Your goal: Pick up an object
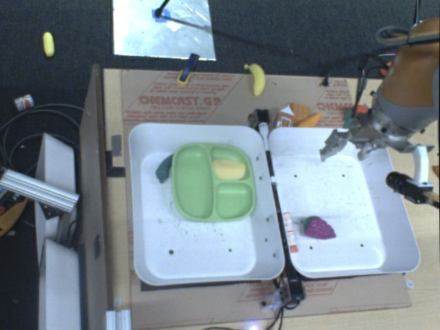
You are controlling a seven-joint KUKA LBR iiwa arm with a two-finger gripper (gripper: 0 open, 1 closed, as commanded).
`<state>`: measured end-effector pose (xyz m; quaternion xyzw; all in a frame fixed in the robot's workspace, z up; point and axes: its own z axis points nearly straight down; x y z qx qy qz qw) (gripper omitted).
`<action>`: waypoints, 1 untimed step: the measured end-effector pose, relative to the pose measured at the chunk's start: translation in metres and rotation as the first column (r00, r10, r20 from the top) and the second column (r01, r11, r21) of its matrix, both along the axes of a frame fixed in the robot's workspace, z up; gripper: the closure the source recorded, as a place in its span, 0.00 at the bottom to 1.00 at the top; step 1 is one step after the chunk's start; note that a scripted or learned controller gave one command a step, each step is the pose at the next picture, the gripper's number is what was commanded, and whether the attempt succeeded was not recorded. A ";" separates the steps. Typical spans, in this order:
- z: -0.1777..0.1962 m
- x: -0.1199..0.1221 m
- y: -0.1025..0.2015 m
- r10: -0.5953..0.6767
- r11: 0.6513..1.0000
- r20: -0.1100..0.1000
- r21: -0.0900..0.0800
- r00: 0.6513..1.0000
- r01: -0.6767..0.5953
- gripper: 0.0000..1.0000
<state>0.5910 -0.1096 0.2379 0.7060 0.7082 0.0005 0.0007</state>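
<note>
Camera view. The bench carries two shallow white bins side by side on a sheet of brown cardboard (206, 95).

The left bin (148, 253) holds a green divided plate (206, 188) with three compartments. A pale yellow object (230, 168) lies in the upper right compartment of the plate. A dark teal object (163, 168) lies on the bin floor, touching the left edge of the plate.

The right bin (385, 249) holds one purple object resembling a bunch of grapes (319, 228). It lies on the bin floor in the lower middle part, near the divider between the bins and well apart from the gripper.

The arm (412, 81) enters from the right, with its orange band above the grey wrist. The gripper (349, 144) hangs over the upper part of the right bin, near the back rim. Its two fingers are spread apart, one at the left (332, 146) and one at the right (366, 148), with nothing between them.

Outside the bins, a yellow banana (257, 78) lies on the cardboard behind the left bin. An orange object (304, 117) lies just behind the right bin. A reflective square sheet (165, 19) rests on the dark floor beyond the bench. A small yellow object (48, 44) lies on the floor at the upper left.
</note>
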 end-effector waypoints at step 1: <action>-0.072 -0.080 -0.010 -0.005 1.000 -0.010 0.003 1.000 0.005 0.00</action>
